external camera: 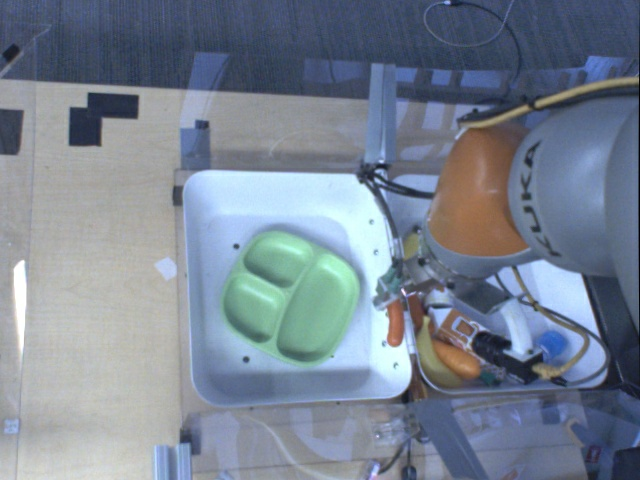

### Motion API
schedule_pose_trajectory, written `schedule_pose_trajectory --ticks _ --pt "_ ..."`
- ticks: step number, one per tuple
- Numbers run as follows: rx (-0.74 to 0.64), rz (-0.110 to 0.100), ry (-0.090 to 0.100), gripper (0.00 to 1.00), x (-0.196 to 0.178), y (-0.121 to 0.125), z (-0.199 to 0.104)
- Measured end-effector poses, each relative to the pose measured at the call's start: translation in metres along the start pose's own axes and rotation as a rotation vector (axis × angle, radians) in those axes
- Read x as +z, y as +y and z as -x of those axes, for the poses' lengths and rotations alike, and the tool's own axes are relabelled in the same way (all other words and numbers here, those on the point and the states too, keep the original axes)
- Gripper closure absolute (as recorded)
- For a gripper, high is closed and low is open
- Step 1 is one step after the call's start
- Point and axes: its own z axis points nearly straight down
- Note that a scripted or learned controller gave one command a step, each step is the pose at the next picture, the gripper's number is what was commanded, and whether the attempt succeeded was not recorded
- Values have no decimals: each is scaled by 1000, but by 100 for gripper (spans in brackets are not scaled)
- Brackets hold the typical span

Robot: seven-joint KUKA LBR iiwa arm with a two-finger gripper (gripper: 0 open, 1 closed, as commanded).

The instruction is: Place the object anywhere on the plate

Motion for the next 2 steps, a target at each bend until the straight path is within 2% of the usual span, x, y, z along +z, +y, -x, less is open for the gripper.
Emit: schedule_pose_trajectory --ticks 1,2 --pt "-3 1 -1 100 -7 31 55" --pt "-316 3 -1 100 -1 67 -3"
